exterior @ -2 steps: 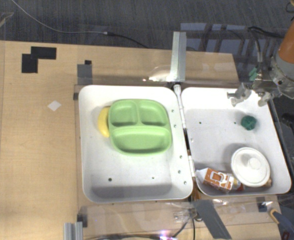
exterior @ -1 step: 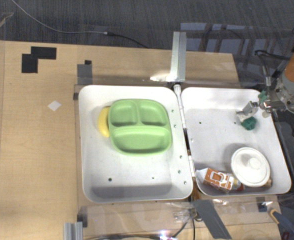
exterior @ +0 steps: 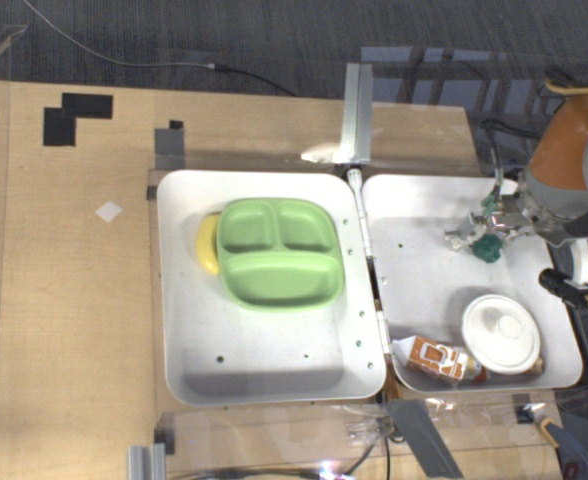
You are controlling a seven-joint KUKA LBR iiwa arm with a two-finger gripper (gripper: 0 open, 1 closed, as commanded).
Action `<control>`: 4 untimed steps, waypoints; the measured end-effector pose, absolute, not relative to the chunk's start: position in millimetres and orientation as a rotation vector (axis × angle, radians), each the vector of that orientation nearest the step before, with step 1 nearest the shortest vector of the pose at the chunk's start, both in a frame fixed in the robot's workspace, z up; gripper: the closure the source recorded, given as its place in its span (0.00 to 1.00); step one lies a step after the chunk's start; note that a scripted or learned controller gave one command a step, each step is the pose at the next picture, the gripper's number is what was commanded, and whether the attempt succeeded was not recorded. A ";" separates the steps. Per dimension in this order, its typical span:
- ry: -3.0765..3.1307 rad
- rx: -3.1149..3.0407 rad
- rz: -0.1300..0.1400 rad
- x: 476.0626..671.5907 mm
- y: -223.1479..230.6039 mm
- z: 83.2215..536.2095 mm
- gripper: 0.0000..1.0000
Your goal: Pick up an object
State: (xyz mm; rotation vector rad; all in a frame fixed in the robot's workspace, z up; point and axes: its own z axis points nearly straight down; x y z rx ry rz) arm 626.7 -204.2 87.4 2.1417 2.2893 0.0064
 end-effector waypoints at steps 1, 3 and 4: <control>2.289 2.133 0.013 629.4 -203.2 100.5 1.00; 2.007 2.416 0.003 568.6 -119.6 145.1 1.00; 2.153 2.283 0.006 558.6 -113.9 229.6 1.00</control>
